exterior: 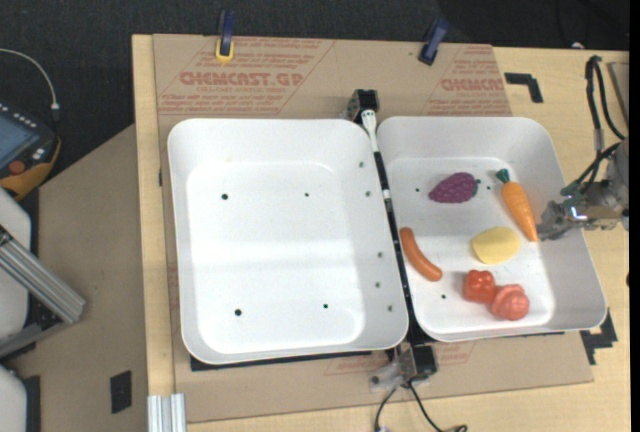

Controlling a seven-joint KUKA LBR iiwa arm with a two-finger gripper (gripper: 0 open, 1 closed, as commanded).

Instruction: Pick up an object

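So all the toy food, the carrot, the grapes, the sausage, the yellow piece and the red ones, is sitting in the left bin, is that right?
Not quite. The camera view shows the carrot, purple grapes, sausage, yellow piece and red pieces all lying in the right bin, not the left bin. The rest holds: all the toy food is together in one bin.

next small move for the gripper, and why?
Probably ease the gripper left and down toward the carrot. It sits at the right bin's right edge, right beside the carrot, the closest item. The yellow piece lies just below-left, touching or nearly touching the carrot, so descend on the carrot's upper half.
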